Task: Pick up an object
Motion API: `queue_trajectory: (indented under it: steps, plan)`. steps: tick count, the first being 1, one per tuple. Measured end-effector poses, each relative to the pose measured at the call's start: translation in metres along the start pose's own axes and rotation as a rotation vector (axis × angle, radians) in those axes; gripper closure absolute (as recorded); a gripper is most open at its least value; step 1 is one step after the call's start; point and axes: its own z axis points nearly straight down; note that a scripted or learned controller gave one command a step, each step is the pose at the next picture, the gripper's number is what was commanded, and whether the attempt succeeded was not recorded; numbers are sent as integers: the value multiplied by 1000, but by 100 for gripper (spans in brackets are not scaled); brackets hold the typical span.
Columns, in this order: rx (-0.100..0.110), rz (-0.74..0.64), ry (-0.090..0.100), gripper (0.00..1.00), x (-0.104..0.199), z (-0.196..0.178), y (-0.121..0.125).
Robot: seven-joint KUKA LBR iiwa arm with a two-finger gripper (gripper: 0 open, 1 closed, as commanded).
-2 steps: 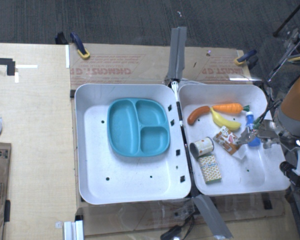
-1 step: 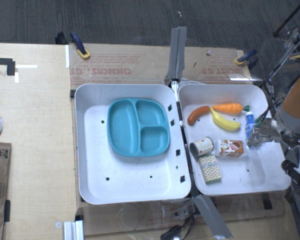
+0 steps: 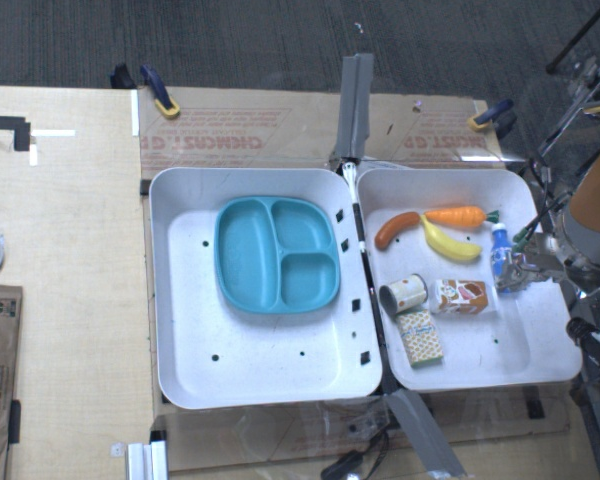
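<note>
Right bin (image 3: 540, 363) as landmark: the jaws (image 3: 515, 268) sit near its right wall, just beside the blue bottle (image 3: 499, 250); spread or closed, can't tell. Banana (image 3: 450, 242) lies w/ carrot (image 3: 456, 216) & sausage (image 3: 396, 228) toward bin's far side. Can (image 3: 404, 294), carton (image 3: 461, 296), box (image 3: 420, 337) in bin's middle; labels unreadable. Cardboard (image 3: 230, 128) behind bin: mirrored red print.

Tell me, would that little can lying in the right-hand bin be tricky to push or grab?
Probably a bit. The can lies on its side, so a nudge would likely roll it. It touches the small carton and sits just above the patterned packet, which might stop it or shift too. Its round wall may slip between fingers.
</note>
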Motion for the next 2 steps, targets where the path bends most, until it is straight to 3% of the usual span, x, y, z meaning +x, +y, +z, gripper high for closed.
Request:
queue_trajectory:
  steps: [1, 2]
  plan:
    - [0, 0, 0, 0, 0, 0, 0]
    - [0, 20, 3, 0, 11, 35, 9]
